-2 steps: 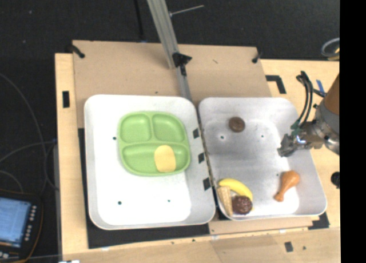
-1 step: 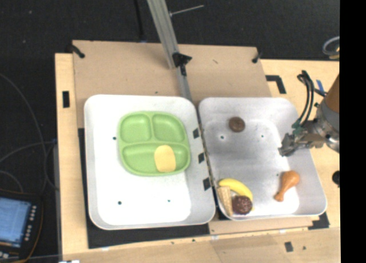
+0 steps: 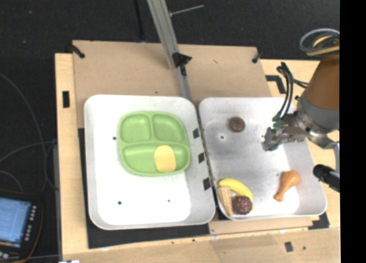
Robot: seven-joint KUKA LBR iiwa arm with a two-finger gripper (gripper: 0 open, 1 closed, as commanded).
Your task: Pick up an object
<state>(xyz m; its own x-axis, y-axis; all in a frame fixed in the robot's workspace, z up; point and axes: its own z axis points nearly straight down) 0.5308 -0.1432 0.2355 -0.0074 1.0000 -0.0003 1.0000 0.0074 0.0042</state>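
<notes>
The robot's gripper (image 3: 272, 140) hangs over the right bin (image 3: 254, 113), and I cannot tell if its fingers are open or shut.

The gripper is small and dark in the picture, and nothing can be seen between its fingers. In the right bin, a round brown ball (image 3: 236, 123) lies to the left of the gripper, a little higher up in the picture. An orange chicken leg (image 3: 286, 184) lies below the gripper, near the bin's right side. A yellow banana (image 3: 235, 187) lies in the bin's lower left corner, with a dark red round thing (image 3: 242, 204) touching it just below. In the left bin (image 3: 103, 199) beside it sits a green tray (image 3: 153, 143) with three parts. A yellow block (image 3: 164, 158) lies in the tray's lowest part.
</notes>
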